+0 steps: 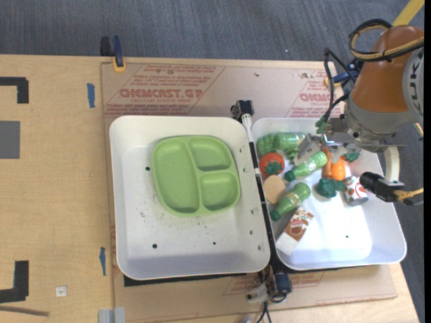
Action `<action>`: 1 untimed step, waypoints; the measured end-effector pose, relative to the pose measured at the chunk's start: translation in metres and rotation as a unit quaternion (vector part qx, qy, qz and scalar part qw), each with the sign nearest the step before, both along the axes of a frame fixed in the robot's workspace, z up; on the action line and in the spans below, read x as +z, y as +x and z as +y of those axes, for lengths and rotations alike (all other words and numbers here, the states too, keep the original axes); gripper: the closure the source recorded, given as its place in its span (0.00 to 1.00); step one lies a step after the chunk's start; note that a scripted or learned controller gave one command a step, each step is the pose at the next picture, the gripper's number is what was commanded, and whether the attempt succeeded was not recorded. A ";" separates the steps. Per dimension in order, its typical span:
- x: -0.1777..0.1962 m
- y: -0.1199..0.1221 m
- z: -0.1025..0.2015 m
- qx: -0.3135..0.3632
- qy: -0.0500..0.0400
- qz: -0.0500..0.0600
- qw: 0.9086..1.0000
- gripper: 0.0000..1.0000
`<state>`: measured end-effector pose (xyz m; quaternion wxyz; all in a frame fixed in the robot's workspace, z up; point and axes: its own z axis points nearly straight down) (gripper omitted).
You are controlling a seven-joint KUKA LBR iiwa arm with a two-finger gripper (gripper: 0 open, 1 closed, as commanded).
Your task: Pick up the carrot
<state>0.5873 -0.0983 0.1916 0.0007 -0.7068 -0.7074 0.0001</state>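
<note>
The orange carrot [336, 169] lies in the upper right part of the right white bin [350, 247], among other toy food. My gripper [326, 144] hangs just above and slightly left of it, under the grey wrist with the orange band. The gripper's body hides part of the pile beneath it. Nothing can be seen held in it.
Around the carrot lie a light green vegetable [306, 166], a dark green piece [326, 188], a red-and-white can [355, 192], a red tomato [272, 161], a beige piece [273, 189] and a packet [298, 225]. The left bin [128, 200] holds a green divided plate [196, 173].
</note>
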 end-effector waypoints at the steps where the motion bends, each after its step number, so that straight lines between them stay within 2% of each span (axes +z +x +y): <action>1: -0.053 0.019 -0.085 -0.007 -0.001 0.000 1.000 0.00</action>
